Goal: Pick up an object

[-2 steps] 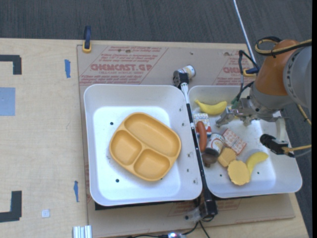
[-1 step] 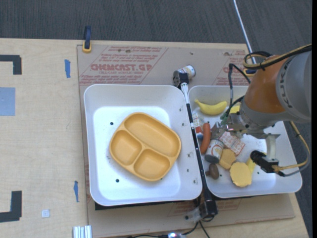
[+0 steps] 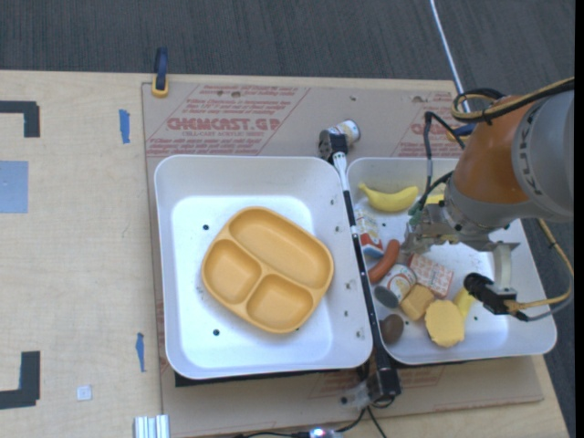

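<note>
Two bins sat on the bench (image 3: 82, 245): the left bin (image 3: 173, 272) held a yellow divided plate (image 3: 266, 269), the right bin (image 3: 538, 336) the toy food. I had the hand (image 3: 427, 235) low over a hot dog (image 3: 383, 259) and cracker pack (image 3: 431, 274), presumably lined up for a pick; I couldn't tell its grip state.

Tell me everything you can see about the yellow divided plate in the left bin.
The yellow divided plate is a rounded, orange-yellow tray that looks like matte plastic, with raised ridges splitting it into three compartments: one long one along its upper right side and two smaller ones below. Nothing lies in any compartment. It sits flat and turned at a slant on the floor of the left bin, roughly centred, touching none of the walls.
</note>
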Action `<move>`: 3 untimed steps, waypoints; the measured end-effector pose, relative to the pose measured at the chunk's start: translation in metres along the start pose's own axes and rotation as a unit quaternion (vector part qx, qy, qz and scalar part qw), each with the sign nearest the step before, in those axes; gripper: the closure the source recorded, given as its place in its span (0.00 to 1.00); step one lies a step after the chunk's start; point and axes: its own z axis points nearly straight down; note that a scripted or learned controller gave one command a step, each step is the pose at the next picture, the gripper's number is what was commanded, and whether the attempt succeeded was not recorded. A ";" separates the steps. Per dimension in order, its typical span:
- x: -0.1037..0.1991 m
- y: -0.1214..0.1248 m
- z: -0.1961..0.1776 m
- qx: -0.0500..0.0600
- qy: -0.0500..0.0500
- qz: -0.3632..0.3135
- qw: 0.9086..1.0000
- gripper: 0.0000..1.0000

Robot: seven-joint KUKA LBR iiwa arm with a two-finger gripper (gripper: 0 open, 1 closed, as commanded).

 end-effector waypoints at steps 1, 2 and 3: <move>0.006 -0.057 -0.074 0.004 0.002 0.000 1.000 1.00; 0.006 -0.057 -0.074 0.004 0.002 -0.001 1.000 0.00; -0.001 -0.065 -0.014 0.002 0.001 -0.001 1.000 0.00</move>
